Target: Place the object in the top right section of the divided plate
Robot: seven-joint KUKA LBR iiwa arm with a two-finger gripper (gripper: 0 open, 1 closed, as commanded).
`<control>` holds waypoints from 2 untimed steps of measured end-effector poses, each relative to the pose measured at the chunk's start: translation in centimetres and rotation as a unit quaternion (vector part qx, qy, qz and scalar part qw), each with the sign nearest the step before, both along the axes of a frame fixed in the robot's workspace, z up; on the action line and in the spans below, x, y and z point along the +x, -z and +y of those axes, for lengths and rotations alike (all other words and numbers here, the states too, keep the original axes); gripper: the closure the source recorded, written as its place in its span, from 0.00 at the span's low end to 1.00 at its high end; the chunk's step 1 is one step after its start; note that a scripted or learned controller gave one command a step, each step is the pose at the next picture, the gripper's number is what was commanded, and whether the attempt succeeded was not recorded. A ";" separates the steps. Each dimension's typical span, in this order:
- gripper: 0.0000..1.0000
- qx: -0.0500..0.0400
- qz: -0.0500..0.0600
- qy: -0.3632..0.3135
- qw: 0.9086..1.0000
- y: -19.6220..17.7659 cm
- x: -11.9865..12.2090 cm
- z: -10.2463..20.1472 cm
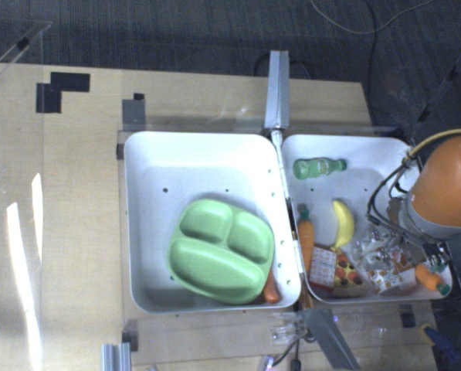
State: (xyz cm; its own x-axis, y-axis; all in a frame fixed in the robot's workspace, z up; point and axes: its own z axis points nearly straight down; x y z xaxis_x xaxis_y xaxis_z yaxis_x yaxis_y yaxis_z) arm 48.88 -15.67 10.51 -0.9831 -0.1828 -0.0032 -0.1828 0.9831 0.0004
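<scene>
Two bins: L bin (145, 207) w/ green divided plate (221, 250); R bin (369, 149) w/ bottle (318, 167), banana (342, 222); hand (384, 257) state unclear.

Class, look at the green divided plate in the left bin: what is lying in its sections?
All three sections of the green plate look bare. An orange thing pokes out beside its lower right edge; the rest is covered.

— Can you read anything down there, any label or brand?

— Nothing legible. The small packet (323, 267) left of the gripper (384, 257) has red and white print, but it is too blurred to make out.

— And the green bottle (318, 167) up beyond it?

— Its label is a pale smear, no letters or numbers.
</scene>
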 end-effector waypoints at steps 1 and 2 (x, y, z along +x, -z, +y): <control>1.00 0.000 -0.002 0.001 1.000 -7.9 2.7 9.3; 1.00 0.000 -0.001 -0.104 0.995 -4.8 0.8 6.5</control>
State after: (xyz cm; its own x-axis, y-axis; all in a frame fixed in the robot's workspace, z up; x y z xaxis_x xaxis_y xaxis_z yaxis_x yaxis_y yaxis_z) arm 49.73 -9.19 15.30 -0.9239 -0.3826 -0.0045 -0.3826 0.9239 -0.0010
